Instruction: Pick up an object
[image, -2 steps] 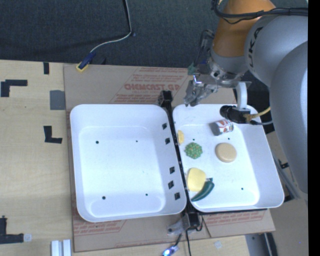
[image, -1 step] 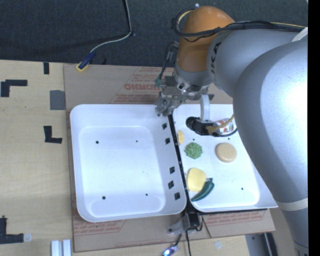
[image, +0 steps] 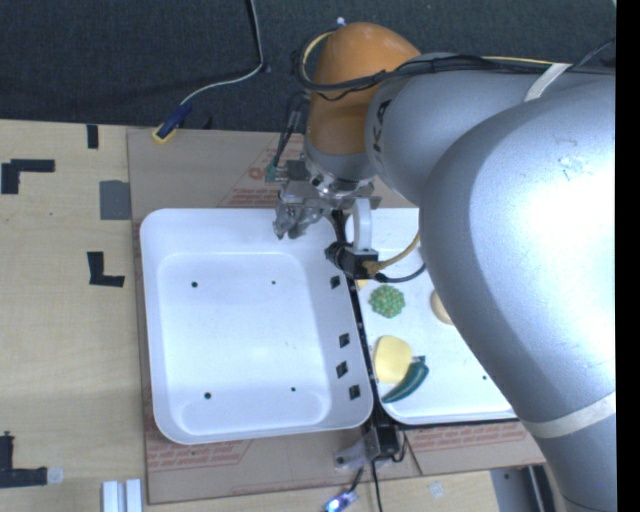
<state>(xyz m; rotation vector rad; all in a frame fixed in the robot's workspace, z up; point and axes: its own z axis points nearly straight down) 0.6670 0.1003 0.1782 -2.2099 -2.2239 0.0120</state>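
Seemingly light, smooth and rounded, the yellow object (image: 392, 354) right of frame centre would slip unless pinched across its middle, while the gripper (image: 291, 219) hangs above centre, its opening impossible to tell.

We look down from one fixed camera above the bench (image: 60, 300), tilted at a slant so both white bins show: the left bin (image: 160, 330) whole, the right bin (image: 460, 400) partly behind the arm (image: 500, 200), which enters from our right and looms close to the lens.
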